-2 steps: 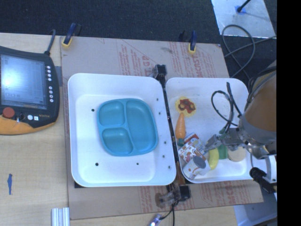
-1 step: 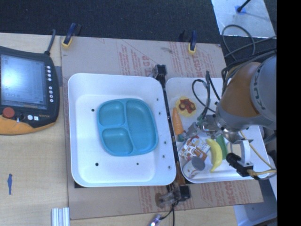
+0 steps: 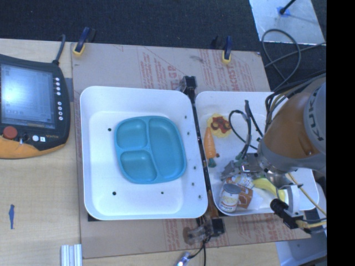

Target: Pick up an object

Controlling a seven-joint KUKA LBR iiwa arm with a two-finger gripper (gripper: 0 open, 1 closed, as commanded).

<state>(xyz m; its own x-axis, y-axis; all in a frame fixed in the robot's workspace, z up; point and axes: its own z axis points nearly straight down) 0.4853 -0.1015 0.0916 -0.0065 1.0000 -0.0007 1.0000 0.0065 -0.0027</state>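
Camera view, from above and at a slant. My arm [image 3: 294, 132] reaches in from the right and bends down over the right bin [image 3: 249, 100], its orange band sitting above the near half of that bin. My claw [image 3: 239, 170] is low among the things heaped there; whether it is open, closed or gripping anything I cannot tell, because the wrist and a loop of black cable [image 3: 241, 127] cover it.

Places are given from the can [image 3: 229, 198], which stands upright at the near edge of the right bin. My claw is just behind the can. A banana [image 3: 267, 185] lies just to the can's right, partly under my wrist. A carrot [image 3: 209, 143] lies behind and slightly left of the can, along the wall between the bins. A small red and yellow toy [image 3: 219, 123] lies further back than the carrot. To the can's left, in the left bin [image 3: 94, 101], rests a blue divided plate [image 3: 150, 148], well apart from my claw.

Any of these would serve as the thing to pick up. To do this step well, I judge I should settle on one item, centre over it and close only when neighbours are clear. The crowding near the can makes a glancing or double grab likely; the carrot, lying more alone, looks the easier target.
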